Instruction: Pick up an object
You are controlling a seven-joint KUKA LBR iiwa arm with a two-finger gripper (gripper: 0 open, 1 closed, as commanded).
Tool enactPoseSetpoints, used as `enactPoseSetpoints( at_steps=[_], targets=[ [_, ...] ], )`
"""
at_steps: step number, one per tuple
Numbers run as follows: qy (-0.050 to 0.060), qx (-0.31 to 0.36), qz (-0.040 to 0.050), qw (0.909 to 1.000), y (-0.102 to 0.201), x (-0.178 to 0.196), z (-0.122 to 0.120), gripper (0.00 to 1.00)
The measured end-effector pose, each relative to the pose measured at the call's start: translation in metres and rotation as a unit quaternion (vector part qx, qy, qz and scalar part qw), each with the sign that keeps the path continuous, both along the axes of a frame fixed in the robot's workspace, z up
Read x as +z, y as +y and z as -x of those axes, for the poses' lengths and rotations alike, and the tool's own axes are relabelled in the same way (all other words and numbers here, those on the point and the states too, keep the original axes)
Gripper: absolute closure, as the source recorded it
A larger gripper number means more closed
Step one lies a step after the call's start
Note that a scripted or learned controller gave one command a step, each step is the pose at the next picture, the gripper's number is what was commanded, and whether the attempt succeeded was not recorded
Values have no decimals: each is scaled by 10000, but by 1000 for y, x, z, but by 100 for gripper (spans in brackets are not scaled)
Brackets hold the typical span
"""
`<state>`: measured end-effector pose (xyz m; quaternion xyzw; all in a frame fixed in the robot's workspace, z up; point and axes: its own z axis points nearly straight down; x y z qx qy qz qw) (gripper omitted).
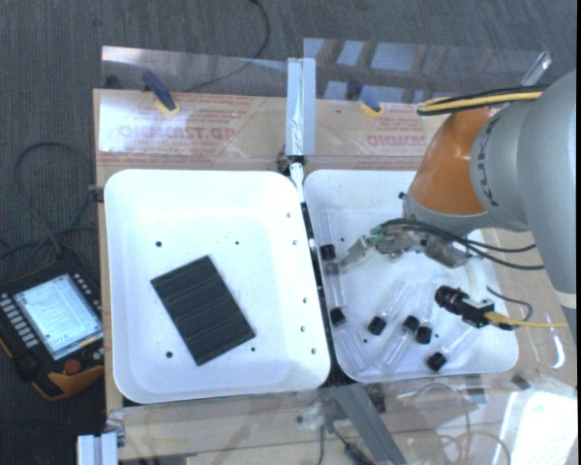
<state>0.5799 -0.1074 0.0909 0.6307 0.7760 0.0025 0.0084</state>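
My gripper (364, 246) hangs low over the upper left part of the right bin (504, 361), below the orange band of the arm (445, 174). Several clear tubes with black caps lie in that bin: one (328, 260) by the left wall just left of the gripper, one (336, 314) further down that wall, and others (410, 324) scattered toward the front. Nothing shows held in the gripper. A flat black ribbed panel (201, 309) lies at a slant in the left bin (126, 211).
A metal divider post (299, 105) stands at the back between the two bins. A handheld control pendant (48, 323) lies on the floor left of the bench. Cables trail over the carpet on the left.
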Motion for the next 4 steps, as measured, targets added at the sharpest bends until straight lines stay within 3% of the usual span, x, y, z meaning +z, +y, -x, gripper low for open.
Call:
enactPoseSetpoints(
  at_steps=[1,2,3,4],
  targets=[
    [-14,-4,-11,10000,1,10,-1,100],
    [-15,-8,-2,10000,0,10,-1,0],
    [81,104,-25,9999,-34,22,-65,0],
    [70,240,-4,9997,-3,0,-52,0]
  ],
)
